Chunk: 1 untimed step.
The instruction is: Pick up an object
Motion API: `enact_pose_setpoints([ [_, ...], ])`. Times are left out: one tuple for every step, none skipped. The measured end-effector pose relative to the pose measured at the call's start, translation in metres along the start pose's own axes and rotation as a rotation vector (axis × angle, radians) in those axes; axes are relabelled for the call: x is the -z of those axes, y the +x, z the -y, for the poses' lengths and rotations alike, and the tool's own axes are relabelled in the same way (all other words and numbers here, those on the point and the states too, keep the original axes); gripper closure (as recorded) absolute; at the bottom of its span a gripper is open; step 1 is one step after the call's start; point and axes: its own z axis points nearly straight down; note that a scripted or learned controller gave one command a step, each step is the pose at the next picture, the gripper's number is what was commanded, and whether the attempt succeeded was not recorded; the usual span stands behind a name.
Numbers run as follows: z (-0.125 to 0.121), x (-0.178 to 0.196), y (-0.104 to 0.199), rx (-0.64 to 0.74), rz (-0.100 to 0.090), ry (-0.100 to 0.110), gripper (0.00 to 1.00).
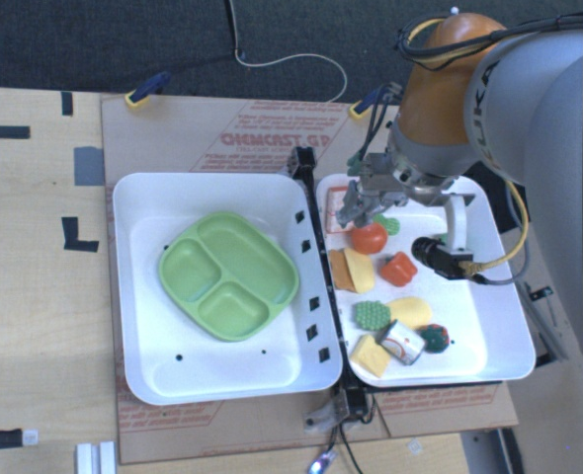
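Note:
My gripper [359, 208] hangs low over the far left part of the right bin [504, 294]. It is just above and behind a red tomato [369, 238] that has a bit of green [387, 226] beside it. Close by lie a red pepper piece [398, 269] and an orange-yellow slab [353, 270]. Nearer the front of this bin are a green knobbly piece [373, 314], a yellow lemon [411, 311], a yellow wedge [370, 355], a small can [403, 344] and a red-and-green berry [435, 339].
The left bin [138, 265] holds a green divided plate [228, 275]. A black divider with clips [311, 265] runs between the bins. The grey arm and its orange band [450, 77] reach over the right bin's far right corner; a black cable fitting [440, 255] sits by the pepper.

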Motion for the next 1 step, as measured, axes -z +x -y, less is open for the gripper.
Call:
enact_pose_setpoints([
  [-0.0122,-0.0145,0.0518,-0.001,0.001,0.002,1.00],
])
